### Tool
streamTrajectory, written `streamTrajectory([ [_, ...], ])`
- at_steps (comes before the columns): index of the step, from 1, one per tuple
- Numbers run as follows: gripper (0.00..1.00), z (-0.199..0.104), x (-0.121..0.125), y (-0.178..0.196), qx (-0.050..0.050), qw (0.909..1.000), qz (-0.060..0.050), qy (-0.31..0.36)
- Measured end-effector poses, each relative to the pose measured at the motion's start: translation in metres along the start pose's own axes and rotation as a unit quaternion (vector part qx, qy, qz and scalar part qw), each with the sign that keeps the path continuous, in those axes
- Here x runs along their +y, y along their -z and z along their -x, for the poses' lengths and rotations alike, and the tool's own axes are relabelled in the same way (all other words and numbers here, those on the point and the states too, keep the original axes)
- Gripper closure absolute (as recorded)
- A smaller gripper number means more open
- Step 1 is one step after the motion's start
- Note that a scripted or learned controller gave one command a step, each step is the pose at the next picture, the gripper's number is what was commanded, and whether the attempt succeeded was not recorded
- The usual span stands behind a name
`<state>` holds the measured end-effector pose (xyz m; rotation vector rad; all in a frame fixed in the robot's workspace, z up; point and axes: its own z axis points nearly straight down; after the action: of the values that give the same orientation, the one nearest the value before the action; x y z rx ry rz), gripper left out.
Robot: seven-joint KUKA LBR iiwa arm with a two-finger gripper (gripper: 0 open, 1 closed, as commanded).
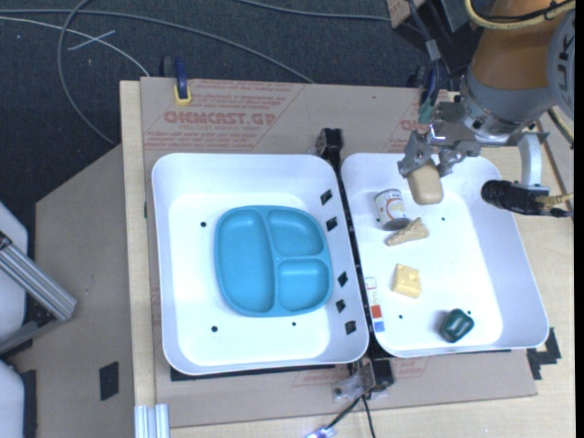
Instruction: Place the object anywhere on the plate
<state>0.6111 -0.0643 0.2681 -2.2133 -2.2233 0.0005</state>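
Observation:
A blue divided plate (272,259) lies in the middle of the left bin (179,199). My gripper (427,173) hangs over the upper part of the right bin (497,254), well to the right of the plate. A beige rounded object (425,188) sits between its two fingers, and the gripper is shut on it. The orange-banded wrist above it comes in from the top right.
In the right bin lie a small labelled can (391,205), a tan wedge (407,234), a yellow block (407,281) and a dark green object (456,324). A black divider with clips (339,235) separates the two bins. Cables run along the right side.

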Motion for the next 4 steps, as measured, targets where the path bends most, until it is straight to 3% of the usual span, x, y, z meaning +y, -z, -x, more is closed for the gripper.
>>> streamTrajectory([
  [1,1.0,-0.049,-0.02,-0.016,0.0,1.0,-0.001,0.0],
  [3,1.0,-0.146,-0.085,-0.049,0.0,1.0,-0.002,0.0],
  [4,1.0,-0.166,-0.098,-0.04,0.0,1.0,0.0,-0.001],
])
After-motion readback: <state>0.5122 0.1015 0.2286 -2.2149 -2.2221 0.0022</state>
